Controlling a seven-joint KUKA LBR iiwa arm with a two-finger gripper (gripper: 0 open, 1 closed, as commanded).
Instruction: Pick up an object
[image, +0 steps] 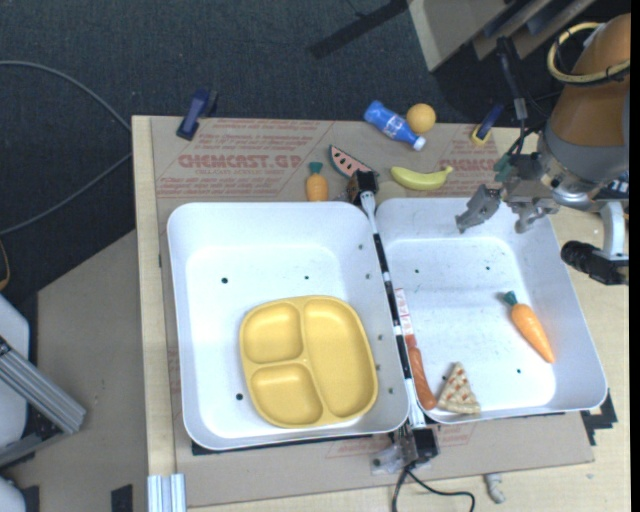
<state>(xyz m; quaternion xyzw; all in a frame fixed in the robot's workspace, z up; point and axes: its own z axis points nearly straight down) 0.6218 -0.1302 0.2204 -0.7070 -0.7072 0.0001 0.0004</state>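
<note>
My gripper (503, 213) hangs over the far edge of the right bin (470, 270), open, with nothing between its fingers. An orange carrot (529, 327) with a green top lies at the right side of that bin, well in front of the gripper. A pizza slice (457, 390) rests near the bin's front edge, and a hot dog (418, 370) lies along its left wall. A yellow divided plate (305, 358) sits in the left bin (210, 260).
Behind the bins on the board lie a banana (420, 177), a blue bottle (393, 124), an orange ball (421, 117), a watermelon slice (345, 160) and a small carrot (317, 185). Blue clamps (194, 115) hold the board's far edge.
</note>
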